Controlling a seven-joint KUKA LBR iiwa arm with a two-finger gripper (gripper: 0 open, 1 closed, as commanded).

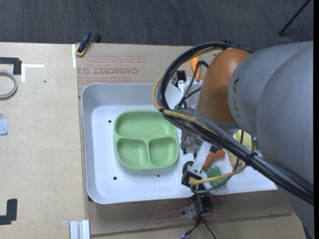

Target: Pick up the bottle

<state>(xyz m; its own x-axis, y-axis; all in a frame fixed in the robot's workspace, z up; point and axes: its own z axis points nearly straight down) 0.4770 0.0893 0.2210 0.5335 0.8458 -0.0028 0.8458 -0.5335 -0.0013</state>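
My gripper [189, 146] hangs low at the seam between the two white bins, just off the right edge of a green divided plate [147, 139]. The grey arm and its orange band cover most of the right bin [249, 183]. Beside the gripper in the right bin lie a small orange piece [215, 158], a green leafy piece [214, 175] and a bit of something yellow [244, 139]. Nothing shows between the gripper and these things that I can tell as held.
The green plate sits alone in the left bin [99, 148]. An orange object [199, 66] peeks out behind the cables at the right bin's far side. Cardboard lies under the bins, with a blue-yellow tool [83, 44] at its far edge.
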